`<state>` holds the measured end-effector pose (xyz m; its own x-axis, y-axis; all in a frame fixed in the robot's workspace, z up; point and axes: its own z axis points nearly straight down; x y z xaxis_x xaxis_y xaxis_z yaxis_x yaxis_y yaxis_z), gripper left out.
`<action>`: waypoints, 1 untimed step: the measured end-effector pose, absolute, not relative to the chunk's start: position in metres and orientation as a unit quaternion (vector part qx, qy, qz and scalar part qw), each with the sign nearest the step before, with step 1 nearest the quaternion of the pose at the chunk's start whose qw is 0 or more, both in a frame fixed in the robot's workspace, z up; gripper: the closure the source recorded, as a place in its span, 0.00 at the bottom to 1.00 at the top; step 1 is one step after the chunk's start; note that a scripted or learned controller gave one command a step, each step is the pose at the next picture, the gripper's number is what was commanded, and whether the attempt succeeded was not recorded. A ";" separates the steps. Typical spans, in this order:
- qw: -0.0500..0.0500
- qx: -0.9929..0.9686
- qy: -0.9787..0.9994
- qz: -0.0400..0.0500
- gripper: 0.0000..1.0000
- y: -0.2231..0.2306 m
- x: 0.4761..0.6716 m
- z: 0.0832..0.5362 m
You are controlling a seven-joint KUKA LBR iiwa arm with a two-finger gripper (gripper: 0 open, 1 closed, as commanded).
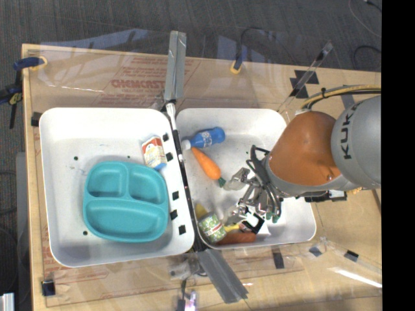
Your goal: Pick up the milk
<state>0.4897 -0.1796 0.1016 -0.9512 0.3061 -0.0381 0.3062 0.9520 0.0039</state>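
- We locate the pincer (254, 207) low in the right bin (259, 118), below the arm's orange band (303, 151) and grey housing (358, 141).
- We cannot tell how the pincer is set, since dark linkages and cables clutter that area.
- Just beside the pincer, toward the near wall of the right bin, lie a green, round item (211, 227) and a reddish-brown item (241, 236); we cannot identify either with certainty, nor confirm contact with the pincer.
- A small yellow item (200, 209) lies near the divider, just above the green one.
- A carrot (207, 164) lies diagonally in the middle of the right bin, apart from the pincer.
- A blue bottle with a white cap (203, 138) lies on its side just beyond the carrot, toward the far wall.
- The milk (153, 152), a small carton with a red and white face, sits in the left bin (58, 193) against the wall it shares with the right bin, well apart from the pincer.
- A teal divided plate (126, 201) occupies the centre of the left bin; the milk touches or slightly overlaps its far right corner.
- Both bins rest side by side on the bench (91, 76), which is covered with clear film.
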 end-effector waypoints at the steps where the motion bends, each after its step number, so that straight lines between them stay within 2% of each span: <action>1: 0.013 0.153 0.988 -0.001 1.00 -0.179 0.487 0.110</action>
<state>0.4870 -0.1793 0.1098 -0.9528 0.3026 -0.0253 0.3027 0.9531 0.0024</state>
